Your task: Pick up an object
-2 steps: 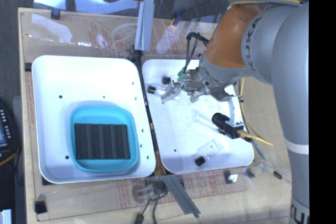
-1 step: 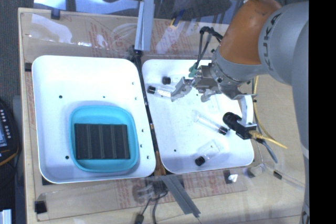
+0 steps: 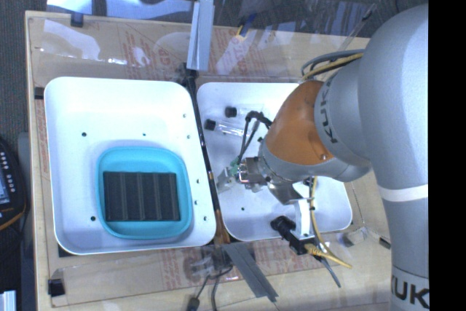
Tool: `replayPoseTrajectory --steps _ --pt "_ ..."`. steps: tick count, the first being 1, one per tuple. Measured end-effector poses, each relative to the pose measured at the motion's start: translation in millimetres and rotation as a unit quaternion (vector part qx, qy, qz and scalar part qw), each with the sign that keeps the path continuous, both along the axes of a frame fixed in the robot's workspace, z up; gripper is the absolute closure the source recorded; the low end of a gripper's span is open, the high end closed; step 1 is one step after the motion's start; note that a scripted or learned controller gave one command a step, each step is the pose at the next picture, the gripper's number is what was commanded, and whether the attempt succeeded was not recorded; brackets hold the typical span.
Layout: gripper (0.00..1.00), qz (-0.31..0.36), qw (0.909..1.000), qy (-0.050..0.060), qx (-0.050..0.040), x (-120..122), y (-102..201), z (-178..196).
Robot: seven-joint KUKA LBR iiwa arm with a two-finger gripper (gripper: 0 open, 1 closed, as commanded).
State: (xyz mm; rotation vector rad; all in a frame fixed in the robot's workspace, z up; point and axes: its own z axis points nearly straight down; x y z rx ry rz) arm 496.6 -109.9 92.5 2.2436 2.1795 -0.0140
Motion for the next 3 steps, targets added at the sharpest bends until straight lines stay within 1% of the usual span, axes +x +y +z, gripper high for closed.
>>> replayPoseTrajectory --steps 1,2,3 --pt "0.0 -0.089 0.996 -0.001 0.0019 48.6 6.5 1.3" --pt "0.0 -0.154 0.988 0.0 0.0049 97.3 9.4 0.3" --pt "0.0 0.138 0.9905 0.003 0.0073 75.1 36.1 127.8"
